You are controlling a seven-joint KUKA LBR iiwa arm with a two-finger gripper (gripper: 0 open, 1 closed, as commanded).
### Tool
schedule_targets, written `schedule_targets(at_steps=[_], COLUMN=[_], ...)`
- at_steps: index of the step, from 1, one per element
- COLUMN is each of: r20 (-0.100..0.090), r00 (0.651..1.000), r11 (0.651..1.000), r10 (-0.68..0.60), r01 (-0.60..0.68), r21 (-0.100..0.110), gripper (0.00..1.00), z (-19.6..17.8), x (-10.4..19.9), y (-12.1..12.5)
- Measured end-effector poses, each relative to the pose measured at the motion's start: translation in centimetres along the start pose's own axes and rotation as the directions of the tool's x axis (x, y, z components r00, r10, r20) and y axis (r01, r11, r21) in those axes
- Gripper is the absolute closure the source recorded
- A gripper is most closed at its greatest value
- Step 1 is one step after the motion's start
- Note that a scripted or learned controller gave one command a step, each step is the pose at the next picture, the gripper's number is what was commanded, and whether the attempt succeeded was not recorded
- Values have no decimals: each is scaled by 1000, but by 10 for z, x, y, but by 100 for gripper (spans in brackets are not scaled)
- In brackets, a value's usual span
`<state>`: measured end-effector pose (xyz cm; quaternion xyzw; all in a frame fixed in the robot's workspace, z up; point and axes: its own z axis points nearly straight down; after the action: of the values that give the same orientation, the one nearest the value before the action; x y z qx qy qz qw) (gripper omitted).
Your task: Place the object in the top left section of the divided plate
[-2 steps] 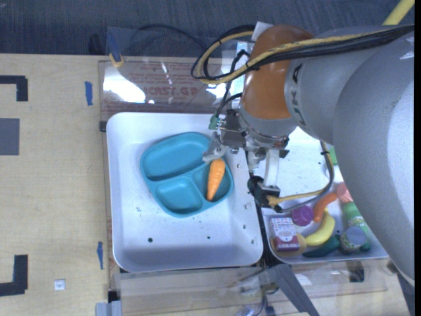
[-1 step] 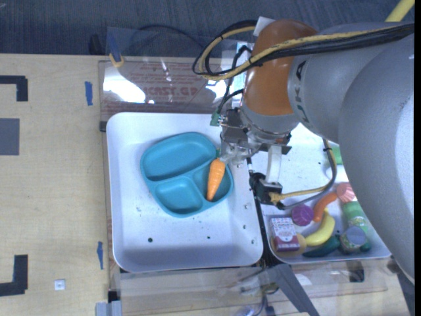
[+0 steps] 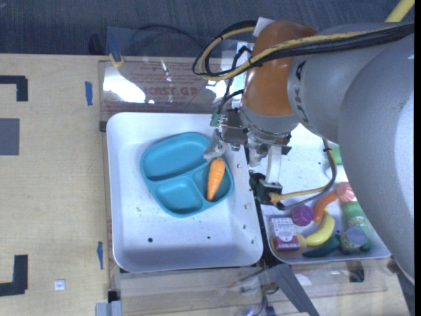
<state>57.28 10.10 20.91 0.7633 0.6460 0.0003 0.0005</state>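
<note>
A blue divided plate (image 3: 172, 158) lies in the left white bin (image 3: 131, 229). An orange toy carrot (image 3: 215, 179) rests in the plate's narrow right-hand section, its thick end pointing up toward the gripper. The plate's large upper-left section and its smaller lower section hold nothing. My gripper (image 3: 220, 151) hangs just above the carrot's upper end, at the plate's right rim, under the orange wrist band (image 3: 273, 78). The wrist hides the contact between gripper and carrot.
The right bin (image 3: 309, 166) holds several toy items at its lower end: a yellow banana (image 3: 321, 233), a purple piece (image 3: 302, 214), a red and white box (image 3: 284, 233), and a green item (image 3: 353, 210). The arm's grey body covers the upper right.
</note>
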Motion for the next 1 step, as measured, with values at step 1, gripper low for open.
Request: schedule_targets(at_steps=[1], r20=[-1], r00=[1000], r11=[1000], r10=[-1], r01=[1], r21=[-2], gripper=[100], z=[-10], x=[0], y=[1])
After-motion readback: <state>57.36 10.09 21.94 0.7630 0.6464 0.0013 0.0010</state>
